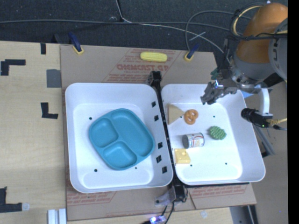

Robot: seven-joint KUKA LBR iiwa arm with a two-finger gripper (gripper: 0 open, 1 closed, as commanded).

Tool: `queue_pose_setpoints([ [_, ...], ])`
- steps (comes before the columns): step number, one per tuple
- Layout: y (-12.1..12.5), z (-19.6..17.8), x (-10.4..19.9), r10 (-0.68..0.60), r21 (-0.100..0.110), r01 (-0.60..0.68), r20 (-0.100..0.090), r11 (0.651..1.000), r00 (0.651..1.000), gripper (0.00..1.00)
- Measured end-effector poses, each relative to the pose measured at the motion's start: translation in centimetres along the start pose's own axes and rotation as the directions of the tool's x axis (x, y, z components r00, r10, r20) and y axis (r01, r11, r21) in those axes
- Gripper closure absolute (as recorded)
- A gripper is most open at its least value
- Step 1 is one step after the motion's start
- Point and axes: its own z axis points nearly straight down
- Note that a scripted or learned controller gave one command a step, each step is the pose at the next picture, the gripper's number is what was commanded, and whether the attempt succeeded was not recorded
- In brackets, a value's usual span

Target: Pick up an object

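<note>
My gripper (209, 98) hangs over the back of the right bin (233, 171), above and to the right of the small things there. Those are an orange pretzel-shaped piece (190, 116), a tan wedge (174, 113), a small can lying on its side (193, 140), a green knobbly ball (217, 133) and a yellow block (182, 156). Nothing shows between the fingers. The pretzel piece is the nearest thing, down and left of the gripper.
The left bin (79, 171) holds a blue divided plate (121, 138). A yellow banana-like object (153, 56) lies on the cardboard behind the bins. Black clips run along the wall shared by the bins.
</note>
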Motion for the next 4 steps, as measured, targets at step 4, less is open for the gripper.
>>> queue_pose_setpoints([
  [4, 4.4, 1.9, 20.0, 0.001, 0.000, -0.001, 0.000, 1.000, 1.000, 1.00],
])
